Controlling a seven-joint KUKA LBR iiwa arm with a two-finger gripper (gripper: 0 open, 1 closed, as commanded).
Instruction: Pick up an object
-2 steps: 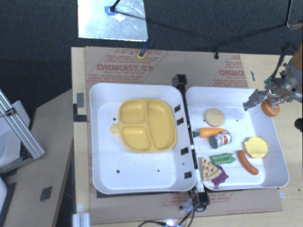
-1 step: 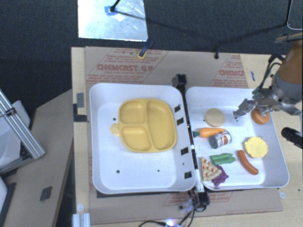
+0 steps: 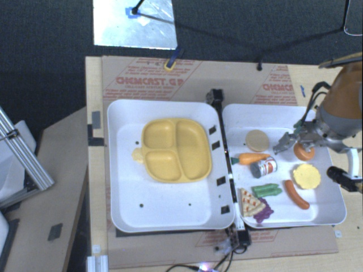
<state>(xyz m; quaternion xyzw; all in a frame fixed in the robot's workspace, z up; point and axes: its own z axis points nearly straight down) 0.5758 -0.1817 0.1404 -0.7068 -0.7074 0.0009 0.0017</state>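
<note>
pizza (image 3: 249, 200) lies nearest, at the front left corner of the right bin (image 3: 334, 211), with a purple bit (image 3: 264, 213) touching its outer edge. just behind them sit a green pod (image 3: 266, 190) and a sausage (image 3: 296, 194) toward the front right. a small can (image 3: 265, 166) lies on its side near the middle, a carrot (image 3: 253, 158) touching it on the left, a tan disc (image 3: 258, 140) behind that. a yellow lump (image 3: 307, 176) rests near the right wall.

gripper (image 3: 295, 143) hangs low over the back right part of this bin, just beside an orange round piece (image 3: 304, 151), which looks like the likely target. whether the fingers are spread or closed i cannot tell; the wrist hides them, and nothing is visibly held.

left bin (image 3: 122, 169) carries a yellow divided plate (image 3: 173, 150) near its centre, with a small yellow bit (image 3: 137, 154) at the plate's left edge.

risks, as i judge them: the orange piece is small and round, so an off-centre close could squirt it sideways toward the right wall or into the yellow lump. a descent slightly too far left would only nudge the piece. the crowded toys nearby leave little room for a wide approach, and a grip on the rim alone may slip on the lift.
</note>
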